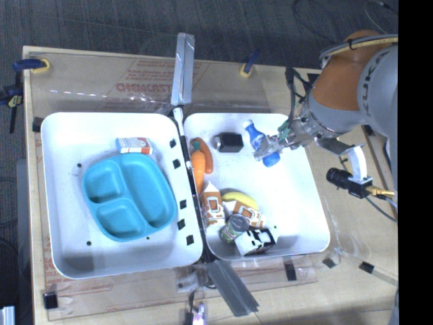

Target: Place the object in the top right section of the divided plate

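Note:
A blue divided plate [128,195] with three sections lies in the left bin [61,249]. Over the upper part of the right bin [304,202], my gripper [274,143] reaches in from the right. A small clear bottle with a blue cap and blue base [260,142] sits tilted between its fingers, so the gripper is shut on it. The bottle is well to the right of the plate, across the divider between the bins.
A small orange-and-white carton [133,145] lies just above the plate. The right bin also holds a black block [230,141], a carrot [200,162], a banana [238,198], a can [233,227] and several small cartons [214,208].

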Controlling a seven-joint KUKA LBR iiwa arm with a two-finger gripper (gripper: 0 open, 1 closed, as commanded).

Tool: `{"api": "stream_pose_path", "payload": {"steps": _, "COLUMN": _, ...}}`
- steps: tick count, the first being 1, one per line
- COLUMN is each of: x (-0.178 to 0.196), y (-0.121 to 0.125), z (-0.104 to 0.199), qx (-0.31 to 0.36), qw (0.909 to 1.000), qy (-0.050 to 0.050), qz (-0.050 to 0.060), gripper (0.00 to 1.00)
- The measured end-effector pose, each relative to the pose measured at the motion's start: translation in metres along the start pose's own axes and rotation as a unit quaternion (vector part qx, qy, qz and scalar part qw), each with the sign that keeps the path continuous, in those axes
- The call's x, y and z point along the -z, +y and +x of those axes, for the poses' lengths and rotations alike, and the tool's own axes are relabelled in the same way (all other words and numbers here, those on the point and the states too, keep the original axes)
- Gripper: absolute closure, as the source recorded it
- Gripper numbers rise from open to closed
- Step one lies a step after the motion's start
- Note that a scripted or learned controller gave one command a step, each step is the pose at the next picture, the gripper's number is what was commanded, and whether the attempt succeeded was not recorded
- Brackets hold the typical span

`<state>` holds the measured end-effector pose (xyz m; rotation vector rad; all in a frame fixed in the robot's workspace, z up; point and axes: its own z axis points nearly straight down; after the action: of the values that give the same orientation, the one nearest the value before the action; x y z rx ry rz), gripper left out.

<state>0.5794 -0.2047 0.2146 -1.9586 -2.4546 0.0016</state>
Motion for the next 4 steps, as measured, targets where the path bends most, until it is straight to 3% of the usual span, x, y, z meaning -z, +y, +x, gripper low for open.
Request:
{"api": "stream_pose_path", "payload": {"steps": 1, "x": -0.006, "y": 0.041, "z": 0.072, "qx": 0.036, "qw": 0.9994, "qy": 0.0, "qz": 0.0, "gripper": 1.0}}
{"api": "stream_pose_path", "payload": {"steps": 2, "x": -0.004, "y": 0.054, "z": 0.147, "qx": 0.089, "qw": 0.996, "qy": 0.001, "qz": 0.002, "gripper": 1.0}}
{"api": "stream_pose_path", "payload": {"steps": 3, "x": -0.021, "y": 0.056, "z": 0.135, "qx": 0.179, "qw": 0.9839, "qy": 0.001, "qz": 0.001, "gripper": 1.0}}
{"api": "stream_pose_path", "payload": {"steps": 4, "x": -0.023, "y": 0.112, "z": 0.188, "qx": 0.229, "qw": 0.9734, "qy": 0.0, "qz": 0.0, "gripper": 1.0}}
